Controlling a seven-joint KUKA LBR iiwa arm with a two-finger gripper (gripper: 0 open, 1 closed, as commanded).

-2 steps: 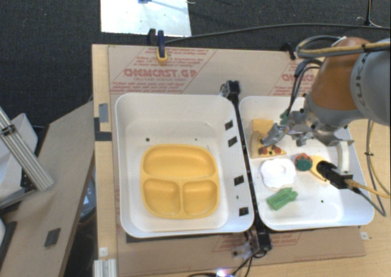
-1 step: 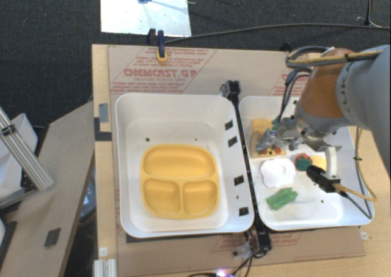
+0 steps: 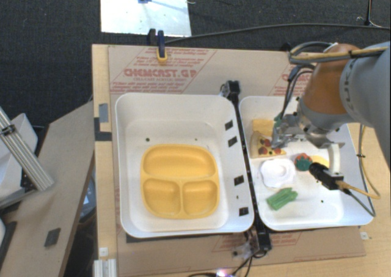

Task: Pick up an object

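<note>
My gripper [image 3: 276, 141] hangs low in the right bin [image 3: 342, 211], over a yellow slice w/ red dots [image 3: 263, 135], prob to grab it. Jaws: can't tell.

One fixed camera looks down on the table [image 3: 183, 65] from above at a slant, from the near side facing the far side, so the far edge sits high in the frame and the near edge low. It stands far enough back to take in both bins whole: the left bin [image 3: 131, 117] near the middle of the frame, the right bin [image 3: 348, 208] toward the right. Dark floor [image 3: 49, 25] shows beyond the table's far and left edges. The arm [image 3: 360, 83] enters from the right side and hangs over the right bin, hiding part of its far right corner.
</note>
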